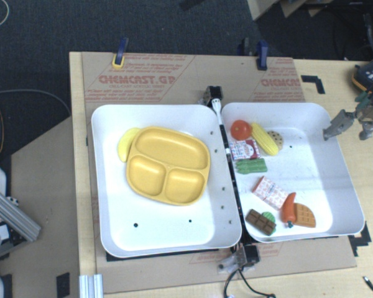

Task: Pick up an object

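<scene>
The worktop (81,135) carries two white bins. The left bin (112,228) holds a yellow divided plate (168,164). The right bin (323,166) keeps the toy foods bunched at its 9 o'clock side: corn (265,139), tomato (240,129), carrot (288,208), waffle (304,215). The claw (351,124) hangs at the bin's 3 o'clock rim, fingers spread, gripping nothing, likely staging an approach.
</scene>
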Action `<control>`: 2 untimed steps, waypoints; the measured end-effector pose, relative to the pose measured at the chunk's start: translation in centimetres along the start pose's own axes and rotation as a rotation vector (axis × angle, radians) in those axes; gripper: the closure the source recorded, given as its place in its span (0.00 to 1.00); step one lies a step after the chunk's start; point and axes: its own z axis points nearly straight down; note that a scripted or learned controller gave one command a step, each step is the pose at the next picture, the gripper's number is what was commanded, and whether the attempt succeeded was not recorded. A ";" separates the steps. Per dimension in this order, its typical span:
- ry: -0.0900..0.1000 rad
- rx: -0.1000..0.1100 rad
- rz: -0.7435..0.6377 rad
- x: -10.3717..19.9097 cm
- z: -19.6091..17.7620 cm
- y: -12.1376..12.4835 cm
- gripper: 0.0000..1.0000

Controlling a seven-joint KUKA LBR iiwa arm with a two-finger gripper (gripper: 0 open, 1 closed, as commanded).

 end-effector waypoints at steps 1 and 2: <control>-0.004 -0.013 -0.004 0.1 -0.8 0.2 0.00; -0.001 -0.010 -0.004 0.1 5.4 0.7 0.00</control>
